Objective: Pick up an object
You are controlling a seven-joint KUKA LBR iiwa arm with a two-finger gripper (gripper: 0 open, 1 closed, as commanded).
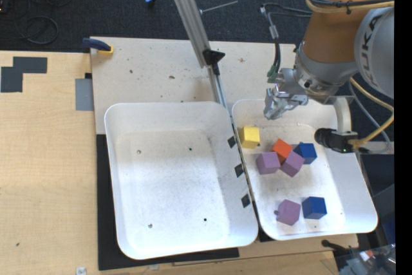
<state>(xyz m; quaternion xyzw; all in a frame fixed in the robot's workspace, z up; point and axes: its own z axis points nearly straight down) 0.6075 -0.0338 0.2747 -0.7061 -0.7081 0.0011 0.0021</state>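
Observation:
The right bin holds several small blocks. A yellow cube lies near its left wall. Just right of it, an orange cube, two purple blocks and a blue cube crowd together. Nearer the front sit a purple block and a blue cube. My gripper hangs over the bin's far end, above and slightly right of the yellow cube, with nothing seen between its fingers.
The left bin lies beside the right one, sharing a middle wall with black clips. A slanted aluminium rail rises behind the bins. A yellow-handled clamp sits at the board's far left corner.

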